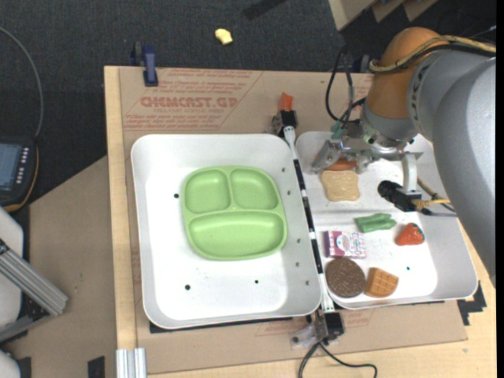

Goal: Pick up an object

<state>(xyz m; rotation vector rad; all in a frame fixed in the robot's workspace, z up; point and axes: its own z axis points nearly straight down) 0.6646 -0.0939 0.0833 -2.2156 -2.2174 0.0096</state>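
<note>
One green tray (234,211) lies in the left bin (157,250) — the pincer (344,160) hangs low over toast (340,186) in the right bin (441,268); clenched or released, I cannot tell.

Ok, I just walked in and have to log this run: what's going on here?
The arm's gripper is down at the far end of the right bin, just beyond the toast. I can't see it holding anything. A green pod, strawberry, pink packet, cookie and waffle lie nearer in that bin. The left bin holds a green plate.
</note>
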